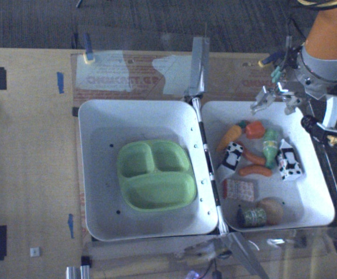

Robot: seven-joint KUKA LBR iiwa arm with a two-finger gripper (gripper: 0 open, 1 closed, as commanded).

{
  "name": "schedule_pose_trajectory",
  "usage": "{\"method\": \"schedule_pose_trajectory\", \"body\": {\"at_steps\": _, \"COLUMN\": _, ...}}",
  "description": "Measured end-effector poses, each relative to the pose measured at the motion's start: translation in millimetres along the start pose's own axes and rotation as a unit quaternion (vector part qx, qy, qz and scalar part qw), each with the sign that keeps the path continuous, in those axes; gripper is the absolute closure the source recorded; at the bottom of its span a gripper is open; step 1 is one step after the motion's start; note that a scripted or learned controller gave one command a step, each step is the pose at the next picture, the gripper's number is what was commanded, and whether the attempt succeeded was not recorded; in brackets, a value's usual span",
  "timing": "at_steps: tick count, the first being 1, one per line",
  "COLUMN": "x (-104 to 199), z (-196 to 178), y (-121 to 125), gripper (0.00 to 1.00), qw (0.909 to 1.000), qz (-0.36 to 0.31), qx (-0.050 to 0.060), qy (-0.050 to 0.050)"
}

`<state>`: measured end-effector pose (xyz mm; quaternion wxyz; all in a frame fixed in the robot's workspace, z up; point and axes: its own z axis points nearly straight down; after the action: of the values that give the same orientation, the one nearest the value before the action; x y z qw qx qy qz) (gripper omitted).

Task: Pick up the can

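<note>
The can (252, 216), small and green with a dark label, lies on its side near the front edge of the right bin (315, 182). A brown round object (274, 209) touches its right side. My gripper (276, 102) hangs over the bin's back edge, far behind the can, on the grey arm with the orange band (328, 31). Its fingers (262, 102) are spread open with nothing between them.
Between gripper and can lie a carrot (231, 135), a red piece (254, 129), a green bottle (270, 147), two black-and-white cow toys (289, 163), a red sausage (254, 170) and a speckled packet (240, 189). A green divided plate (155, 174) sits in the left bin (95, 156).
</note>
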<state>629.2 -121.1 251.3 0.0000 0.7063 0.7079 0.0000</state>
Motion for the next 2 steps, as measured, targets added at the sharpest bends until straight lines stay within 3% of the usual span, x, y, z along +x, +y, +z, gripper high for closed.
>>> {"method": "schedule_pose_trajectory", "body": {"at_steps": 1, "x": -36.4, "z": 119.3, "y": -65.4, "gripper": 0.00, "qw": 0.9920, "qz": -0.126, "qx": 0.000, "qy": 0.000}}
{"method": "schedule_pose_trajectory", "body": {"at_steps": 2, "x": -90.9, "z": 145.8, "y": 31.8, "gripper": 0.00, "qw": 0.9959, "qz": -0.090, "qx": 0.003, "qy": 0.002}}
